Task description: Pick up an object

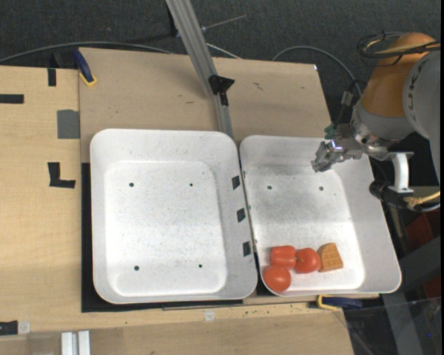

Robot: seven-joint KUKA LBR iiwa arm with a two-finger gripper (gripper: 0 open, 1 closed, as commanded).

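A: Status on the pick?

B: Nothing grabbed yet. The hand (327,156) hangs over the far right corner of the right bin (370,272), pointing down. Can't tell how wide it stands; too small and blurred from here.

A: Where are the targets?

B: All bunched at the near edge of the right bin: three red pieces (290,263) touching each other, and an orange block (330,257) just beside them on the right. One red piece sits against the near left corner wall. The left bin (103,198) holds nothing to pick.

A: So which step?

B: Approach, I'd say. The hand is well apart from the cluster, at the opposite end of the same bin.

A: Next move?

B: Travel toward the near edge, then descend on one piece. The orange block looks the easiest, since its right side is free. The reds are packed tight, so there's a risk of nudging neighbours or clipping the bin wall.
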